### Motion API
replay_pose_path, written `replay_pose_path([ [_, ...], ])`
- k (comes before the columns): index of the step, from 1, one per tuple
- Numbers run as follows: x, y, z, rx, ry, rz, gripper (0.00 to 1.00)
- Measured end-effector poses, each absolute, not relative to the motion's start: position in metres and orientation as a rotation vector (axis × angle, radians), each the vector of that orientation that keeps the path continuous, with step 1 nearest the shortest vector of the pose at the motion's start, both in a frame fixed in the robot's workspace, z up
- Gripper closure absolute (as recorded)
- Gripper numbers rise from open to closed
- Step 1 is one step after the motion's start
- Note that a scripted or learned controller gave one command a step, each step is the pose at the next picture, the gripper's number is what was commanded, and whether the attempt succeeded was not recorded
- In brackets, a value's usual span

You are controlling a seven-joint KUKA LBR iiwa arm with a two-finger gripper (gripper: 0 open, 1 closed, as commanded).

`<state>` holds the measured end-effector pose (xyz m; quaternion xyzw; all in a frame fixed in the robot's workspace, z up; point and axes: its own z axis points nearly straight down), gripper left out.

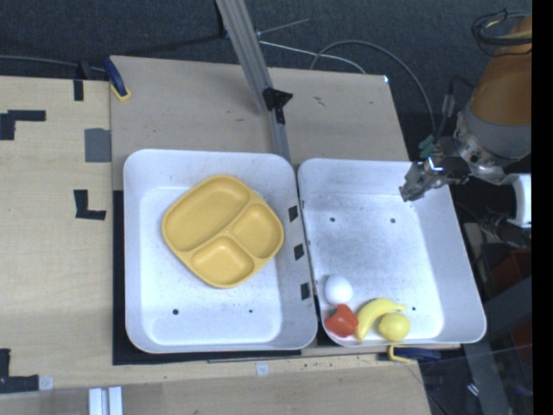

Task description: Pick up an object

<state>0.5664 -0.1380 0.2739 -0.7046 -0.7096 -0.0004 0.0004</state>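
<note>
- The grey arm with the orange band [505, 85] enters from the right; its hand [416, 184] sits above the upper right edge of the right shallow white plastic bin [380, 232].
- Hand state: cannot tell; the fingers are too small and dark to resolve. Nothing is visibly held.
- Objects for picking lie clustered in the right bin's near left corner, well apart from the hand: a white egg-shaped object [338, 289], a red rounded object [343, 321] just below it, a yellow toy banana [373, 313], and a yellow round fruit-like object [394, 326] touching the banana.
- The left shallow white plastic bin [147, 309] holds a yellow three-compartment plastic plate [222, 230].
- Both bins rest side by side on the wooden bench [52, 258].
</note>
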Motion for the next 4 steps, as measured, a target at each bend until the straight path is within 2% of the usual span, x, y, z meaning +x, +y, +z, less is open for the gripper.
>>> replay_pose_path([
  [2, 0.579, -0.019, 0.261, -2.211, -2.227, 0.001, 1.00],
  [3, 0.603, 0.034, 0.245, -2.214, -2.228, 0.001, 1.00],
  [4, 0.610, 0.083, 0.224, -2.213, -2.226, 0.004, 1.00],
])
